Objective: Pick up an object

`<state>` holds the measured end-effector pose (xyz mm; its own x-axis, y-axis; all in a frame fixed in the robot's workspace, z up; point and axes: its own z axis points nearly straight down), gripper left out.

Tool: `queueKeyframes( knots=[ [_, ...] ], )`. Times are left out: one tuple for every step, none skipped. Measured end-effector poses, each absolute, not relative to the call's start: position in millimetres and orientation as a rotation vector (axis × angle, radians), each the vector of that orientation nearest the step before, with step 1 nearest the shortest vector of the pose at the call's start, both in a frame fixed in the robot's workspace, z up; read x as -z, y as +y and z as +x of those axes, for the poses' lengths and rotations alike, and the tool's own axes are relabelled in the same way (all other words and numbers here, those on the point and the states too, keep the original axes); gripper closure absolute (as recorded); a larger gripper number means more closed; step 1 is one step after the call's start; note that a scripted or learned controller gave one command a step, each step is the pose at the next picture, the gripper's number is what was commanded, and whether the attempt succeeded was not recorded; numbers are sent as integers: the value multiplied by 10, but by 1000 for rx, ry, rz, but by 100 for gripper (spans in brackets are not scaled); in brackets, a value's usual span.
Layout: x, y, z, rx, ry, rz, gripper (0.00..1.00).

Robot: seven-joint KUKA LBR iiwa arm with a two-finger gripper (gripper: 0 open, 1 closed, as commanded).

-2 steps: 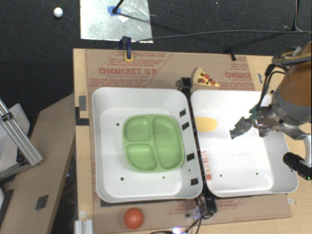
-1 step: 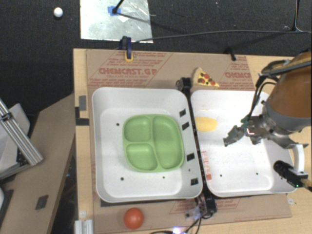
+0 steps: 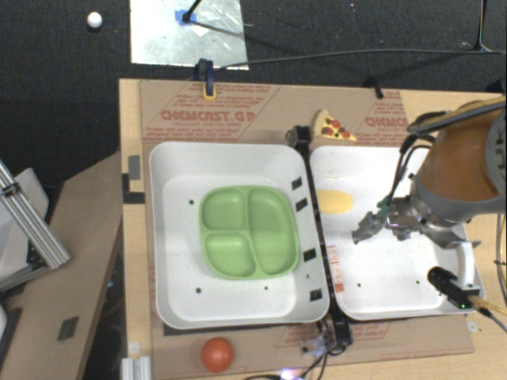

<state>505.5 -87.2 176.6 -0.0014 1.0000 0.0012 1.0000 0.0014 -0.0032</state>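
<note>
A flat yellow oval object (image 3: 334, 203) lies in the right bin (image 3: 372, 299), near its left wall. My gripper (image 3: 367, 228) hangs over the same bin, just right of and a little nearer than the yellow object. Its metal fingers point left and down toward the bin floor. I see nothing between them. A green divided plate (image 3: 248, 231) rests in the middle of the left bin (image 3: 170, 212).
A toy pizza slice (image 3: 333, 126) lies on the cardboard behind the bins. A red-orange ball (image 3: 217, 354) sits on the bench in front of the left bin. A small white ball (image 3: 95, 20) rests on the dark floor at far left.
</note>
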Motion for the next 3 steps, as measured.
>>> queueKeyframes(
  knots=[
    [-1153,-863,5104,-4,-2219,-2217,0],
    [-1288,-868,5118,1,-2223,-2221,100],
    [-1869,-961,5175,7,-2229,-2223,100]
  ],
)
